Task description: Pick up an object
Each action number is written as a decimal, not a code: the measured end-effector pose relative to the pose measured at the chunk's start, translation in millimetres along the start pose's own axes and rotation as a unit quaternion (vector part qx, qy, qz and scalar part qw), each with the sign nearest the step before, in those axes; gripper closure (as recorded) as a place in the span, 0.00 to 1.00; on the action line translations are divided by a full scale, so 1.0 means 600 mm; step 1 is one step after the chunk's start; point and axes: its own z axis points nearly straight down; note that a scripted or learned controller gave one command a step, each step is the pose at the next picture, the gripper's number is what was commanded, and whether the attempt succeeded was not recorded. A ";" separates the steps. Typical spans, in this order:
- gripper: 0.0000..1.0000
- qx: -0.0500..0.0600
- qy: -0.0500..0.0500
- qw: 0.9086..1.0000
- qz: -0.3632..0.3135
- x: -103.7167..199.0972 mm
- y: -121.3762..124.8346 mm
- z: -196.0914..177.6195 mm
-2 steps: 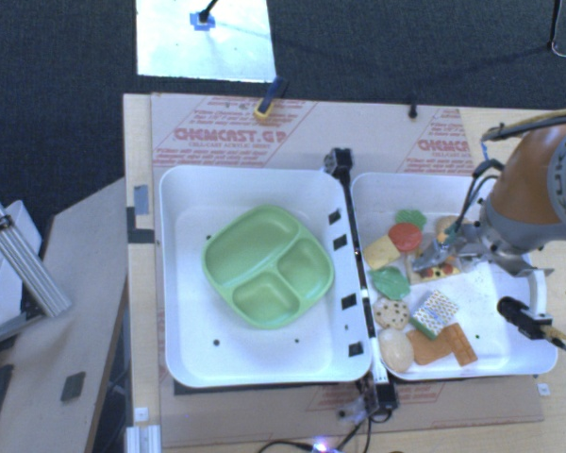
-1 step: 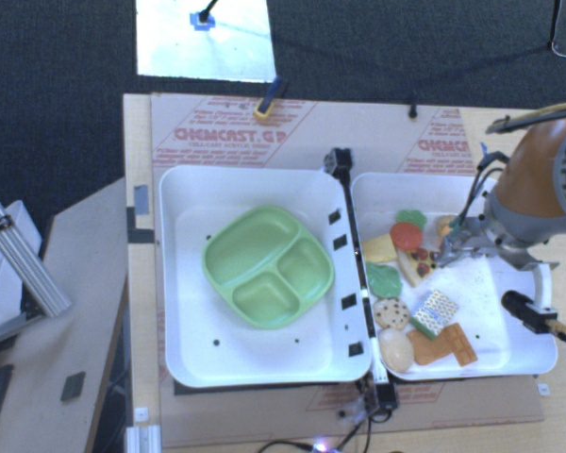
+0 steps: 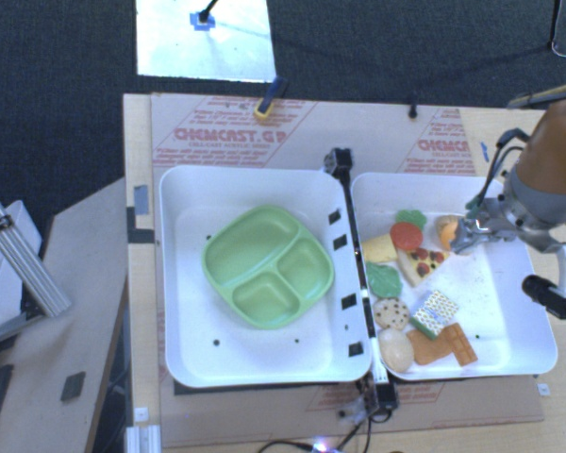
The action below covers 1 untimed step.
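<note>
a: two white bins sit side by side on the bench. the left bin (image 3: 184,347) has just the big green tray (image 3: 267,266) in it, the kind with three parts. maybe that is where food is meant to go.

b: and the right bin (image 3: 519,343)?

a: that one has all the toy food, pushed up near the wall in the middle. so the arm (image 3: 552,163) comes in from the right and leans over it. that is where the things to pick are.

b: what food?

a: going big to small: a pizza slice (image 3: 421,264), an orange waffle (image 3: 441,346), a cookie (image 3: 391,312), a tomato (image 3: 406,235), a green leaf (image 3: 384,279), a little checked packet (image 3: 438,309).

b: did it grab one?

a: i cannot tell. the gripper (image 3: 472,232) is low, just beside an orange bit (image 3: 447,228) and near the pizza, but it is small and blurry there. if it is tight or loose, i can't say. the arm is cut off at the edge too.
</note>
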 end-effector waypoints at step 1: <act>1.00 -0.001 0.000 1.000 0.000 0.000 0.003 -0.090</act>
